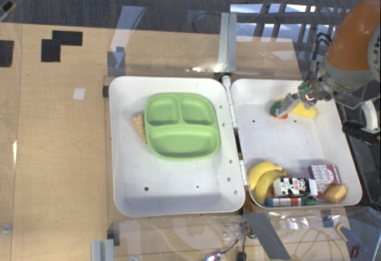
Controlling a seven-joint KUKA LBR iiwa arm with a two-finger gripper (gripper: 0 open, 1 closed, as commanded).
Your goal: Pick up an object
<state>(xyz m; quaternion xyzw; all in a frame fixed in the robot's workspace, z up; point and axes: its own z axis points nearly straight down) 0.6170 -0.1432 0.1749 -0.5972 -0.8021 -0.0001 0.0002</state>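
Observation:
My gripper [278, 109] hangs low over the far part of the right bin [297, 146], reaching in from the right. Just beneath its tip lies a small orange-red item [283, 115], and a yellow object [306, 112] rests right behind it, partly hidden by the wrist. I cannot tell whether the gripper touches either one. At the bin's near edge lie a banana [265, 175], a black-and-white carton [292, 185], a maroon box [324, 174], a brown round item [336, 193] and a marker [289, 201].
The left bin [128, 176] holds a green divided plate [180, 126] with a tan cracker [139, 128] tucked under its left rim. A metal divider [233, 129] separates the bins. The arm's orange band [357, 39] looms at the far right.

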